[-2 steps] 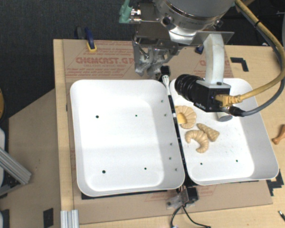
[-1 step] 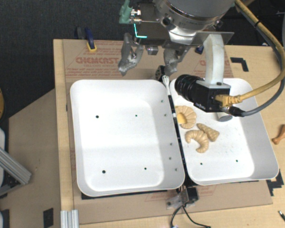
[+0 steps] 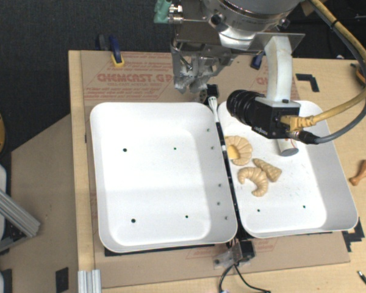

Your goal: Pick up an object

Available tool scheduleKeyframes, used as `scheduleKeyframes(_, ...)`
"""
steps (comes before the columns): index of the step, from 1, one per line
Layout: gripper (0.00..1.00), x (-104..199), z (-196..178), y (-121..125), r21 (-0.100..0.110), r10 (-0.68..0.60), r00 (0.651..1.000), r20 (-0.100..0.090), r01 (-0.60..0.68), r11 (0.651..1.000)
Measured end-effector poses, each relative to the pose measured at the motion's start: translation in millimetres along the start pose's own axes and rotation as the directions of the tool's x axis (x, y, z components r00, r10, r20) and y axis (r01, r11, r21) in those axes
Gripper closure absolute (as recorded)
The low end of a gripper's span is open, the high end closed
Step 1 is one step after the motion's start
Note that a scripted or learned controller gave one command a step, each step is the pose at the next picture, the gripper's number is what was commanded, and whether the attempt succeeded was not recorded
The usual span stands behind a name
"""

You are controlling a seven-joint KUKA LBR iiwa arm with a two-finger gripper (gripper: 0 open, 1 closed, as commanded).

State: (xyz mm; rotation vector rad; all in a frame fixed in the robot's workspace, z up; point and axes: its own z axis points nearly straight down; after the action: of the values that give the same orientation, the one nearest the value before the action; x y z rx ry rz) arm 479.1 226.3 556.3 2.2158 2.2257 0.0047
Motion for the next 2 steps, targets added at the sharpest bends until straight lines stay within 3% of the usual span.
scheduleKeyframes(1,0.00,-0.1,0.5,0.0,0.001,0.001,1.000,0.001,-0.001,1.000)
scheduleKeyframes(2,1.00,0.8,-10.5,0.2,-0.003,-0.001,1.000,-0.001,0.001,1.000)
